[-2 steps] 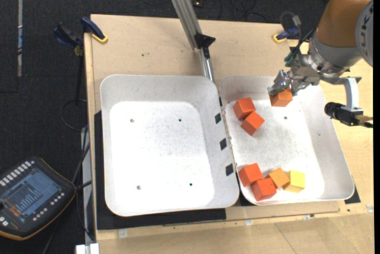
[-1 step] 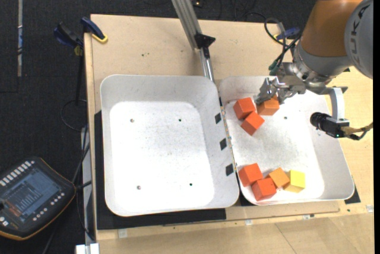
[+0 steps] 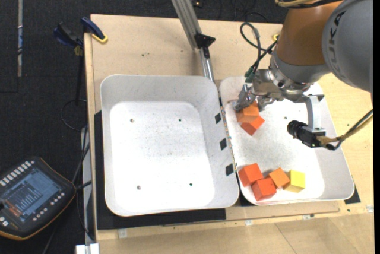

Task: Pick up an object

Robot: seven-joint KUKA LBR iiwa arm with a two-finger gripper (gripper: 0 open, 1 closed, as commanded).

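Note:
My gripper hangs over the upper left part of the right bin. An orange-red block sits tilted between its fingertips, and the fingers are shut on its top. At the bin's front lie two more orange-red blocks, an orange block and a yellow block, all apart from the gripper.
The left bin lies beside the right one; their rims meet near the gripper. A metal pole slants in from the top to the bins' back edge. A black part on the arm hangs over the right bin. A pendant lies at lower left.

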